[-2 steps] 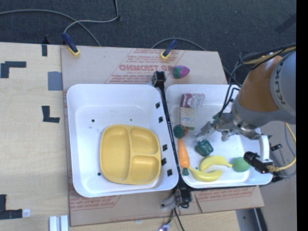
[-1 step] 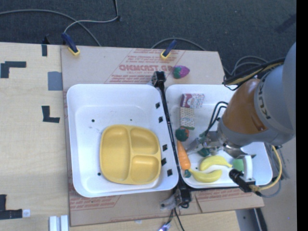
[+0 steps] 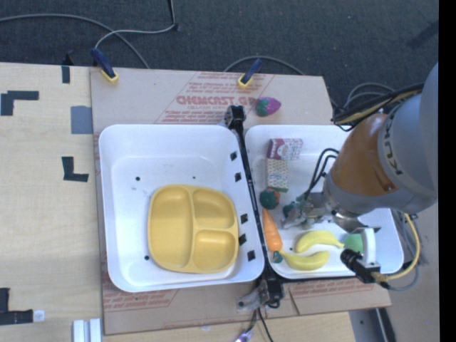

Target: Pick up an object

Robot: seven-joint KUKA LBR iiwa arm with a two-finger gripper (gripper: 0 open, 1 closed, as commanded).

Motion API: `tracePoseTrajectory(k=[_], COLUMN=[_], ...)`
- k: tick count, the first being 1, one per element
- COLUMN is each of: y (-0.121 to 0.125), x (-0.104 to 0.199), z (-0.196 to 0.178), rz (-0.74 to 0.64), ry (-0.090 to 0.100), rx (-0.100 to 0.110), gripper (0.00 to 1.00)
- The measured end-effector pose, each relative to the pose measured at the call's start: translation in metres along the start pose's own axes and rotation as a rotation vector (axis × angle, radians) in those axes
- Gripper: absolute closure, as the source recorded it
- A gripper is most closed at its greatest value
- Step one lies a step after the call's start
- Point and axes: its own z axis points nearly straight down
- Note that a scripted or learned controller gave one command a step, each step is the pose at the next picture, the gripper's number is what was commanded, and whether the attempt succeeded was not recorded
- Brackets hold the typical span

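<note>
Your arm (image 3: 388,159) comes in from the right over the right bin (image 3: 313,131), grey shell with an orange band above the wrist. The gripper (image 3: 305,212) sits low in that bin, dark metal, near the middle — I cannot tell how the jaws stand, since the wrist and cables cover them, and nothing visibly sits between them.

Objects in the right bin:
- Two bananas (image 3: 313,250), smooth yellow plastic, curved, lying just in front of the gripper, one above the other and touching.
- A carrot (image 3: 271,235), orange, tapered, lying along the left wall beside the bananas.
- A small dark green round piece (image 3: 268,198) at the carrot's top end.
- A small box (image 3: 283,149), white and maroon print, near the far wall, with a pale green and white packet (image 3: 277,173) just below it.
- A green block (image 3: 352,241) next to the bananas on the right, partly behind a white part of the arm.

The left bin (image 3: 125,148) is shallow white plastic with rounded corners and holds a yellow tray (image 3: 192,228), matte, with three compartments.

Both bins rest on a cardboard sheet (image 3: 178,98) on the pale wood desk (image 3: 43,205). A strawberry toy (image 3: 268,106), pink with a green top, lies on the cardboard beyond the right bin.
</note>
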Motion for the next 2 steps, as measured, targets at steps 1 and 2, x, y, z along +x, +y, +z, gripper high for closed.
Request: tracePoseTrajectory(k=[1,2], y=[0.022,0.073], x=[0.024,0.066], z=[-0.088,-0.087], rz=[-0.004,-0.005], ry=[0.008,0.009], rx=[0.009,0.011], gripper=[1.0,1.0])
